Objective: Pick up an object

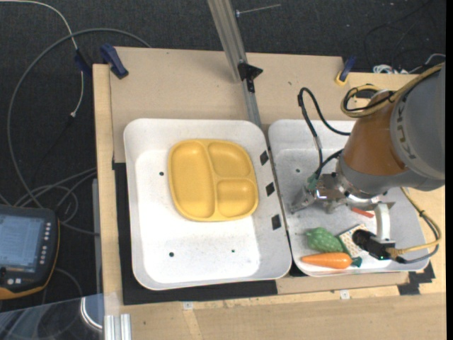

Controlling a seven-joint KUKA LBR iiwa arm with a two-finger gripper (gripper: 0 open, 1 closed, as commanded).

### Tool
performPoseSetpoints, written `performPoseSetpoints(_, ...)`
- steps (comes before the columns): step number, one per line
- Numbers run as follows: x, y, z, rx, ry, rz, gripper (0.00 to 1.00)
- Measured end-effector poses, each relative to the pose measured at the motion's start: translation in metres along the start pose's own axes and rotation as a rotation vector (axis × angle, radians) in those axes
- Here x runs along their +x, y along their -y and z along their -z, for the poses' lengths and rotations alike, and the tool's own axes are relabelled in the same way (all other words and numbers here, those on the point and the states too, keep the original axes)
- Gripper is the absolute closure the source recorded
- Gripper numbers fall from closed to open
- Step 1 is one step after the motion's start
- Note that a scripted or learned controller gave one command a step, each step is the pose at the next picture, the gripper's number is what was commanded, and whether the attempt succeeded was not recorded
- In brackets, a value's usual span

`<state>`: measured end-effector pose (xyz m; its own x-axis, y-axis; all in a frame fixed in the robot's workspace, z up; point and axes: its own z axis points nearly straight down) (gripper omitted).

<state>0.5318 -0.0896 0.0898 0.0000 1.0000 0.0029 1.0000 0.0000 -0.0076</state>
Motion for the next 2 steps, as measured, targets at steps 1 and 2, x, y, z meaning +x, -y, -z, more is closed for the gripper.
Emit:
performPoseSetpoints(1, 0.000, -0.002, 0.014, -0.007, 0.001, 0.001, 1.00)
performPoseSetpoints(2, -0.002, -0.007, 0.077, -0.016, 0.004, 0.001, 1.00)
